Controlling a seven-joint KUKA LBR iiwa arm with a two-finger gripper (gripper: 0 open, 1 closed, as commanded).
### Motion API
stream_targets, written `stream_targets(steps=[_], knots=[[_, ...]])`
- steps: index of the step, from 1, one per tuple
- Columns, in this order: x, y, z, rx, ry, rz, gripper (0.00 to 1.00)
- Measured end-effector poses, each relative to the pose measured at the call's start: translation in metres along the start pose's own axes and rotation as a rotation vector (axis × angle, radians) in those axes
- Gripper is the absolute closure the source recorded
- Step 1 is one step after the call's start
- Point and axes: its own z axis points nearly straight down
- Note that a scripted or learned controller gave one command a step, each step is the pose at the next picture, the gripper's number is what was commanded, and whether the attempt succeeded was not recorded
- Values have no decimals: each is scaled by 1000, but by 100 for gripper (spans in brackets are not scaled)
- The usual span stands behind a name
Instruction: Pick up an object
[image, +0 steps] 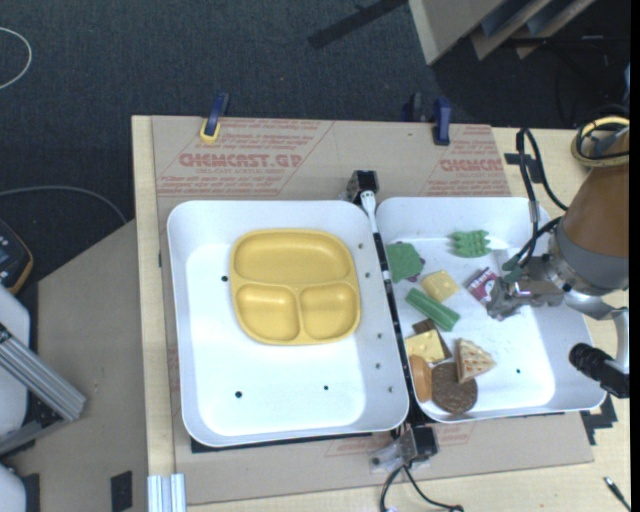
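My gripper (503, 300) hangs low over the right bin (530, 385), just right of a small pink and white object (481, 284) and close to it. The right bin holds several toy food pieces: a green leafy piece (403, 262), a light green piece (468, 242), a yellow block (438, 286), a green stick (432, 310), a yellow cheese slab (427, 346), a wedge-shaped piece (473, 359) and a brown round cookie (454, 395). Whether anything sits between the fingers cannot be made out.
The left bin (200, 330) holds a yellow divided plate (295, 284). A divider edge (385, 290) runs between the two bins. Clamps (211, 120) sit at the bench's back edge. Cables hang by the arm at the right.
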Motion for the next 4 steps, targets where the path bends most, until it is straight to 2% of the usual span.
stream_targets(steps=[1,2,3,4], knots=[[0,1,-30,1,0,-1,100],[44,26,-19,4,2,-4,100],[58,24,-20,8,3,-2,100],[68,32,-33,3,2,-1,100]])
